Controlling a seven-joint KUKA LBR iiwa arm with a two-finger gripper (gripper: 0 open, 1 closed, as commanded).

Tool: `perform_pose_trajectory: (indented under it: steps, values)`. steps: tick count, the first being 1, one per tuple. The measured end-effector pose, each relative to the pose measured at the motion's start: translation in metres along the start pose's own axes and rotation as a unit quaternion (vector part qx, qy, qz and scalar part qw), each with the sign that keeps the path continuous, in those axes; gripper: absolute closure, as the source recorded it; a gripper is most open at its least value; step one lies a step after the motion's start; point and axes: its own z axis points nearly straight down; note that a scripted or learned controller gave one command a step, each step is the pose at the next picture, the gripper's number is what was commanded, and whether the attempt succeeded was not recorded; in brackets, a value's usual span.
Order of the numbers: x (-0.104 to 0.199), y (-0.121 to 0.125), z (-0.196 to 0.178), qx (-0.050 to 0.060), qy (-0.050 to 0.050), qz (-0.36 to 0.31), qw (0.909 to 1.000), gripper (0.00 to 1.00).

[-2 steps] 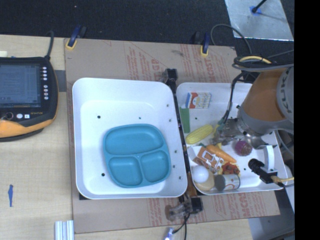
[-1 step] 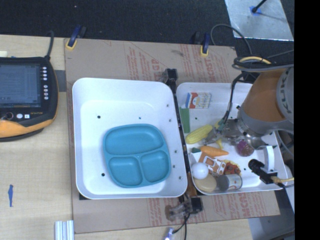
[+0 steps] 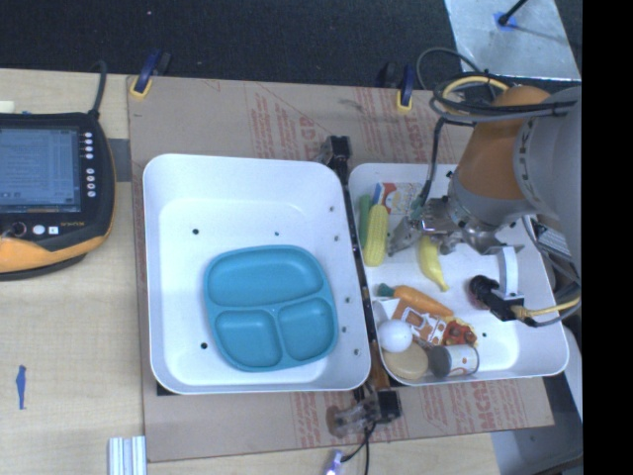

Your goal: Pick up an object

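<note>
Where tray [image 3: 267,305] lies (left bin [image 3: 173,191])

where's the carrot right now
In the camera view the carrot lies in the right bin, near its middle, just below the banana and above the white ball.

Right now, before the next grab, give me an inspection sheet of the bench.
Surface: cardboard-covered bench bearing two white bins.
Job's things: right bin holds a corn cob, banana, carrot, white ball and a can, crowded together.
Clutter: left bin holds a blue divided plate.
Grippers: gripper low in the right bin beside the banana; no object seen between its fingers.
Cables: yellow and black loops above the arm.
Surroundings: control tablet left of the bins.
</note>
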Motion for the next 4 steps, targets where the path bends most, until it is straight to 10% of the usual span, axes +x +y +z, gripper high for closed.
perform_pose_trajectory:
  steps: [1, 2, 4]
  values:
    - [-0.042, -0.028, 0.002, 0.002, 0.004, -0.001, 1.0000, 0.00]
    - [-0.043, -0.028, -0.008, 0.003, 0.004, -0.002, 1.0000, 1.00]
    - [0.094, 0.006, -0.121, 0.001, 0.005, -0.001, 1.0000, 1.00]
